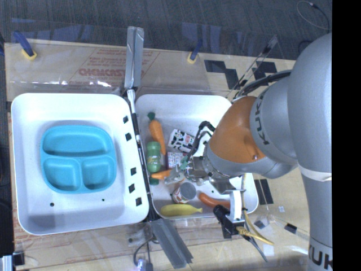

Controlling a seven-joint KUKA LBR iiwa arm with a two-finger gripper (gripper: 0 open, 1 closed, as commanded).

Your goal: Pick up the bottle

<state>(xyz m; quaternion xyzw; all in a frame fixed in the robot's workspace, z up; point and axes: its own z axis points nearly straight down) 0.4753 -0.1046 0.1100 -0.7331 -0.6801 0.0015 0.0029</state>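
A small green bottle [153, 156] lies along the left side of the right bin [169, 101], pointing toward the far wall. The gripper [185, 171] hangs low over the bin's middle, just right of the bottle, under the orange wrist band [237, 137]. Nothing can be seen held by it. The grey arm hides the right half of this bin.
An orange carrot [157, 132] lies just beyond the bottle, and a smaller orange piece [159, 175] sits at its near end. A patterned card box [181, 140], a round can [185, 192], a banana [180, 210] and a red sausage [213, 200] crowd the bin. The left bin [22, 151] holds a blue divided tray [78, 157].
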